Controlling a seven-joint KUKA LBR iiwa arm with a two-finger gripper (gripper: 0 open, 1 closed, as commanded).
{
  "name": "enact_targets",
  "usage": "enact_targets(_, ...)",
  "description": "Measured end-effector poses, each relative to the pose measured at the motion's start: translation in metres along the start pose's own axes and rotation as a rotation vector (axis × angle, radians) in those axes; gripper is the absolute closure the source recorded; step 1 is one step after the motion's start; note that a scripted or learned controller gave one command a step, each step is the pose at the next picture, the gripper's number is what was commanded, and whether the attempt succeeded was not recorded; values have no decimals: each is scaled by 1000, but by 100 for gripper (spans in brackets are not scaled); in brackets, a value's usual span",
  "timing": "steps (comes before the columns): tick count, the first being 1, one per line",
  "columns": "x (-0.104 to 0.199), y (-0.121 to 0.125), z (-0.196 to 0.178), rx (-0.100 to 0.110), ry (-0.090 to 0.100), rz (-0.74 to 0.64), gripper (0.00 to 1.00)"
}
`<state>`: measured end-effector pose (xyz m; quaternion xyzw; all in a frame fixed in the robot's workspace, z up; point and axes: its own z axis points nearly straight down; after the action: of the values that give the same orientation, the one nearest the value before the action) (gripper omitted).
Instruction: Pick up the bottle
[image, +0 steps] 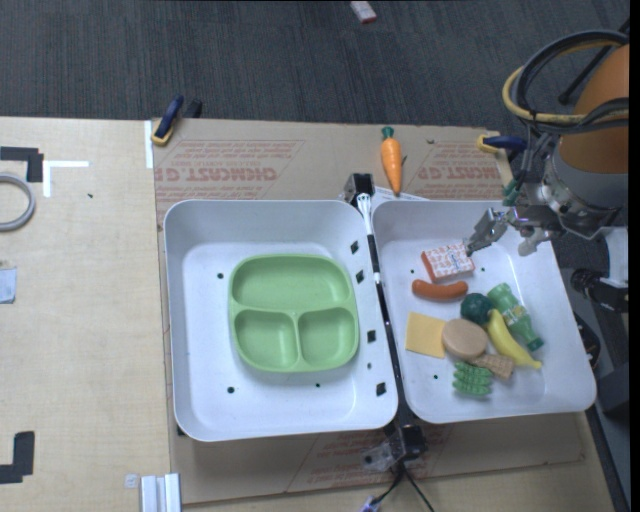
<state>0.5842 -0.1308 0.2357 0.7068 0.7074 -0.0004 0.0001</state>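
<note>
Over the right bin's (570, 330) far corner the gripper (490, 232) hovered with its fingers spread apart and nothing between them, so the pick was not yet begun. Its target, the green bottle (516, 318), lay untouched on that bin's floor near the right wall, well below the gripper. A banana (510, 341) pressed against the bottle, with a dark green vegetable (476, 307) and a sausage (439, 290) close by, which I judged would crowd any grasp.

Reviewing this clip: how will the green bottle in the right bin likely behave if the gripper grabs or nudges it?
The green bottle lies on its side, so a nudge would probably roll it. It looks like a small rigid plastic toy, likely light. The banana presses against it and the dark green vegetable sits close, so closing fingers may disturb those too.
</note>
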Motion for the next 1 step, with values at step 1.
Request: enact_targets(1, 0, 0, -10, -1, -1, -1, 100)
